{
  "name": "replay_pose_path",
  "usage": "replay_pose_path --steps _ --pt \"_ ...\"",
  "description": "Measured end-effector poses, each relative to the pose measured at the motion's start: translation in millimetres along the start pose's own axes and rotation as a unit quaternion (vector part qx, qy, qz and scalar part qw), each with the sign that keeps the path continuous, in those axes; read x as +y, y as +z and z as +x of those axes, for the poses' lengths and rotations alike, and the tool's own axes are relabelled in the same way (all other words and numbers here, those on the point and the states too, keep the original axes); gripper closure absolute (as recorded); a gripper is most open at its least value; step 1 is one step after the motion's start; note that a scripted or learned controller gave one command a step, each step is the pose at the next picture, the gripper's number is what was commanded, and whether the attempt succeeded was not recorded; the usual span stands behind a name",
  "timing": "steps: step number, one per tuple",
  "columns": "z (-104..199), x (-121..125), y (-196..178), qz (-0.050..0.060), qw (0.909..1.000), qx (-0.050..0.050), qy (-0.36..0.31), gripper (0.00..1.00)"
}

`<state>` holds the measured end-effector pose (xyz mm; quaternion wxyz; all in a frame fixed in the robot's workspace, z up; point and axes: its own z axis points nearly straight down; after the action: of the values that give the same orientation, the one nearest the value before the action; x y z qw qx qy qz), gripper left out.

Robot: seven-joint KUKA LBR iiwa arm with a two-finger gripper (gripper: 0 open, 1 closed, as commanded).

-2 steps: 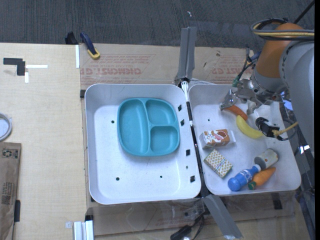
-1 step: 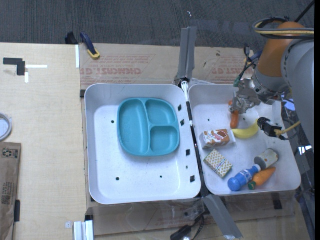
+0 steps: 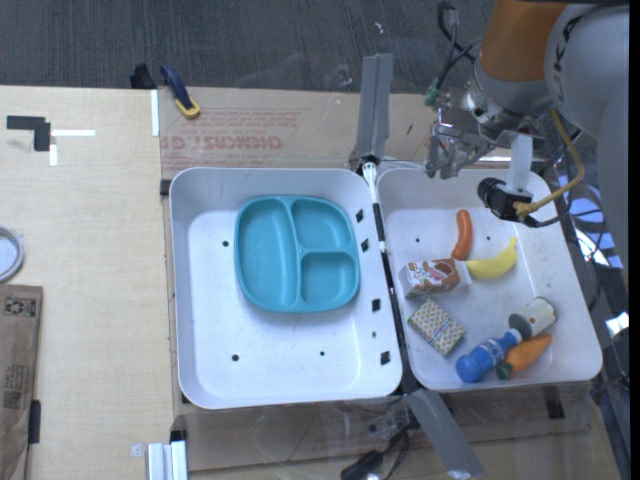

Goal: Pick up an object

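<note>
Gripper (image 3: 447, 164) above right bin's (image 3: 570, 298) far-left corner, finger state indiscernible, sausage (image 3: 461, 235), banana (image 3: 494, 262), carton (image 3: 435, 276) etc. in right bin, teal plate (image 3: 297, 253) in left bin (image 3: 200, 298).

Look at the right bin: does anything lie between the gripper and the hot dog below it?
Nothing visible does. The gripper hangs over the far edge of the right bin, and the hot dog lies a little nearer the camera on bare bin floor. The banana and the snack packet lie beyond it, off that path.
</note>
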<state>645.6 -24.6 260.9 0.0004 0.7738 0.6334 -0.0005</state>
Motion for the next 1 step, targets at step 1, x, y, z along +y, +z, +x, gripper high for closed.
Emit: replay_pose_path --steps 1 --pt "-0.8 -0.1 0.7 0.001 1.0 -0.001 0.0 0.0"
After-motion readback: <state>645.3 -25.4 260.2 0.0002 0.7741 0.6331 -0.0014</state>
